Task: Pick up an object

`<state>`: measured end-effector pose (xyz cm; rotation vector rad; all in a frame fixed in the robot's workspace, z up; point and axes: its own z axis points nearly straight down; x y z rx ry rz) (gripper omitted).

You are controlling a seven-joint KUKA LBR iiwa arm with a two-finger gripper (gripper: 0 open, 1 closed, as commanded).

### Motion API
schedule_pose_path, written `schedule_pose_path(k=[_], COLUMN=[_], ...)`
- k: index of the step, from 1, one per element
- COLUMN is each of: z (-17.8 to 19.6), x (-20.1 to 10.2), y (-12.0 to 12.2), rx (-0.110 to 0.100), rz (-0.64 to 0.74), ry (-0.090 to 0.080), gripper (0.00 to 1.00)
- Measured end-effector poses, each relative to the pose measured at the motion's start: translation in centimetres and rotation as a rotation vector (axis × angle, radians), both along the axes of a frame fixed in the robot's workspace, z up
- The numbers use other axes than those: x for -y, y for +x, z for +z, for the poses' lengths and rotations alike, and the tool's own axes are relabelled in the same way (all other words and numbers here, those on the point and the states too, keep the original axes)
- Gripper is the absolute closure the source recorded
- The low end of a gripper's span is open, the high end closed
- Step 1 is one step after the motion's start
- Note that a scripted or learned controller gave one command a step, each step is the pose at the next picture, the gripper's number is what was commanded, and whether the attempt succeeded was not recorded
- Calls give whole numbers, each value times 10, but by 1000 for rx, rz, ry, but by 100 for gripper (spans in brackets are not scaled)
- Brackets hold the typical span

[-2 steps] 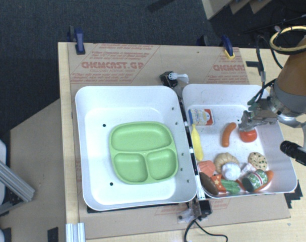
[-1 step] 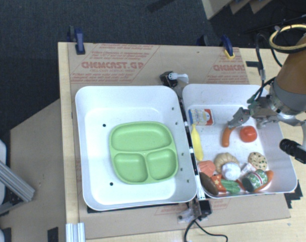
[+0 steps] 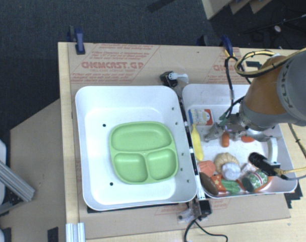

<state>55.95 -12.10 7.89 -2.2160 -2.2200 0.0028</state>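
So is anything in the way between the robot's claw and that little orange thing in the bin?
Nothing visible blocks it. The gripper hangs right over the small orange piece in the right bin. Bare bin floor shows between them, and the other toys lie nearer the front.

Green three-compartment plate (image 3: 142,152) lying in the left white bin (image 3: 89,150) on the tabletop (image 3: 117,64), blue clamps (image 3: 78,38) at its far edge.
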Motion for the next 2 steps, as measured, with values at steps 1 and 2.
schedule_pose_path(k=[1,2], z=[16,111], x=[2,-75], y=[1,28], rx=[7,14], rz=[-3,6], ry=[-3,-2], gripper=[100,100])
